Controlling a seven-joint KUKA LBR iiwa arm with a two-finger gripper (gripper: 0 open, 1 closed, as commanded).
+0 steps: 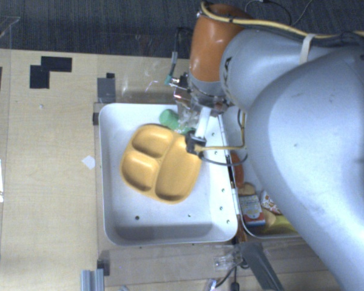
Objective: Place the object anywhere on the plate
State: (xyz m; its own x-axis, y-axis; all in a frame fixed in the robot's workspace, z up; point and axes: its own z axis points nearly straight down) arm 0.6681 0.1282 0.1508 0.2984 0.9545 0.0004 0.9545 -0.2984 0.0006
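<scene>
The grey arm [303, 120] is reaching in from the right side of the table [42, 180], its orange band [212, 41] sitting above the wrist near the far edge of the left white bin [164, 229]. The pincer [186, 123] is hanging over the far part of this bin, just beyond the yellow plate [161, 163]. How far the pincer is open cannot be told, as the wrist and cabling are covering it.

A small green object [168, 117] is lying on the bin floor at the far edge, partly hidden under the pincer and just beside the plate's far rim. Whether the pincer is touching it cannot be told. It is not resting on the plate.

The plate is a divided one with three compartments, lying flat in the middle of the left bin, nearer its far-right part.

The right bin [246, 220] is mostly being covered by the arm; some packaged items [255, 208] are showing at its near-left corner. Black markers [48, 70] are lying on the table towards its far-left corner.
</scene>
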